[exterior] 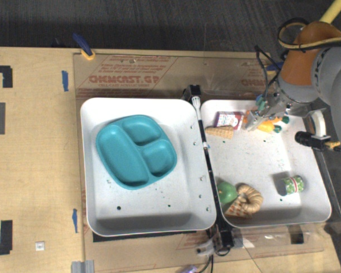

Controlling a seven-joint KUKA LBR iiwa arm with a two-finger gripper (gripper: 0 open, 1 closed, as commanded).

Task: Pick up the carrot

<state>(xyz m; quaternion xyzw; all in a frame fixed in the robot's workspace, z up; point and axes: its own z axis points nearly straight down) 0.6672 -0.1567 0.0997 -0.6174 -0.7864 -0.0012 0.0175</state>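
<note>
Carrot (266,125): a small orange piece with a hint of green at one end, lying in the upper part of the right bin (307,209), directly under and touching the tip region of the gripper (260,117). Much of it is covered by the tool, so its full outline cannot be made out.

Items noted from left to right, each placed against the gripper:

- Teal divided plate (135,149), in the left bin (102,209), far to the left of the gripper and somewhat below it.
- Wedge-shaped tan item (220,132), just left of the gripper and slightly below.
- Small purple-and-white packet (228,119), close on the gripper's left, level with it.
- Green rounded item (227,193) and a tan ringed item (245,200), touching one another, well below the gripper and a little left.
- Small green-and-white can (291,185), well below the gripper and to its right.

Gripper state: it sits low over the carrot, but whether it is released or clenched cannot be determined, and no grasp is confirmed.

Handling judgement: the carrot appears to be a light toy piece, probably rigid and smooth, hence liable to slip or skid along the bin floor under a glancing contact. Its taper favours a hold across the thicker middle, square to the long axis, rather than at the thin end. The packet and wedge lie near enough to be disturbed by a wide approach.
</note>
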